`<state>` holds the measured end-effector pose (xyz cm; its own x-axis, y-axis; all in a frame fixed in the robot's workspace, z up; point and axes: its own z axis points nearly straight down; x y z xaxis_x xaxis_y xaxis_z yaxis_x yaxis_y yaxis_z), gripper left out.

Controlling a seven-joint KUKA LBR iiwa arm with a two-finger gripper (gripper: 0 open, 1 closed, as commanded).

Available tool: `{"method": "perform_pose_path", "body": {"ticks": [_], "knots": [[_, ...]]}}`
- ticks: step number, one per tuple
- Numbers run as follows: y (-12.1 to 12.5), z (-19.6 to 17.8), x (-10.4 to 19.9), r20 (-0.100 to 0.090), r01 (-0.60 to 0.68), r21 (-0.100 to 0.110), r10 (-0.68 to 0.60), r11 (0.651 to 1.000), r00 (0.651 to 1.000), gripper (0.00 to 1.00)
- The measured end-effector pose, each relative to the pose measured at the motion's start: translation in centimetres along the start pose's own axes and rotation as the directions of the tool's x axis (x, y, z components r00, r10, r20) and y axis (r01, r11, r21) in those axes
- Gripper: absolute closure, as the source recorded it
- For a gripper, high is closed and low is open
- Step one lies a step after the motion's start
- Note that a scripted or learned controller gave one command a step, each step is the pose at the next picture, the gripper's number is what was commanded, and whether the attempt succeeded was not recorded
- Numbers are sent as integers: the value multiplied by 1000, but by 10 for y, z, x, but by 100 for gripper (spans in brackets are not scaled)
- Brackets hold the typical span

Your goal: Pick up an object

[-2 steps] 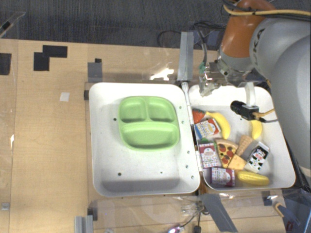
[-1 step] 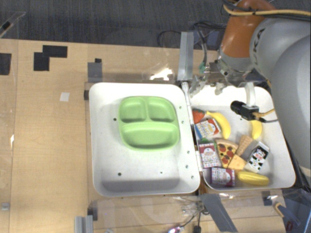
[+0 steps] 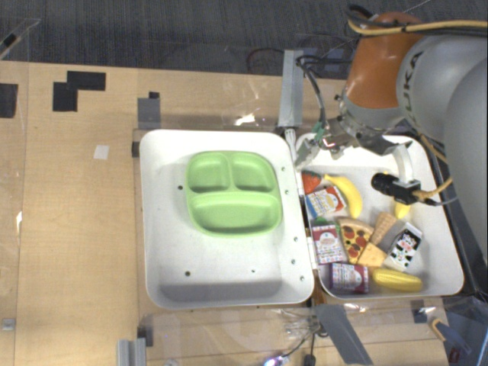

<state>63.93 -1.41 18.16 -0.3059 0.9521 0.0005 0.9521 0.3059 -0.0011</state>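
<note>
Tool (image 3: pixel 328 139) seen at right bin's (image 3: pixel 450 274) far-left corner, grip state cannot be told | banana (image 3: pixel 347 191) lies just below-right of it, long axis slanted toward bin centre | green tray (image 3: pixel 231 191) is held in left bin (image 3: pixel 160 227).

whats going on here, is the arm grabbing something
A grey KUKA arm with an orange band reaches in over the far end of the right white bin, which holds toy food and small cartons: a yellow banana, a pizza slice and a black-and-white carton among them. Its gripper hangs above that pile near the bin's far-left corner, with nothing visibly held. The left white bin holds a green divided tray.
</note>
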Motion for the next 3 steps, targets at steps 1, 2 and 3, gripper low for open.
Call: {"method": "perform_pose_path", "body": {"ticks": [1, 2, 3], "knots": [[-76, -6, -27, 0, -64, 0, 64, 998, 998, 0], [-58, 0, -33, 0, 35, -1, -35, 999, 999, 0], [-53, 77, -64, 10, 62, -21, -61, 998, 998, 0]]}}
